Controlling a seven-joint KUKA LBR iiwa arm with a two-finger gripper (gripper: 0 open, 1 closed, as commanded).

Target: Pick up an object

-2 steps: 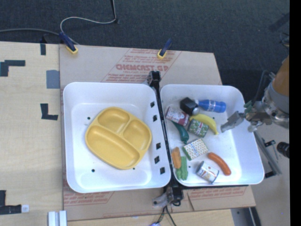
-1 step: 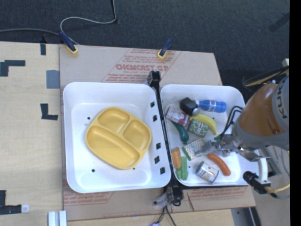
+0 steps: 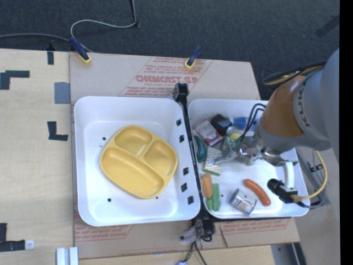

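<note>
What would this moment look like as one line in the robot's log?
stage: reaching | gripper: low in right bin clutter | grasp: unconfirmed | left bin: yellow tray

**Two bins side by side on the worktop**

The left bin (image 3: 88, 148) holds a divided plate (image 3: 139, 160) near its middle. The right bin (image 3: 248, 213) holds a cluster: a sausage (image 3: 257, 192) toward its right, a small can (image 3: 242, 201) just left of it, a carrot (image 3: 207, 185) by the dividing wall, and packets (image 3: 211, 132) farther back. The arm (image 3: 287, 117) reaches over the right bin from the right.
</note>
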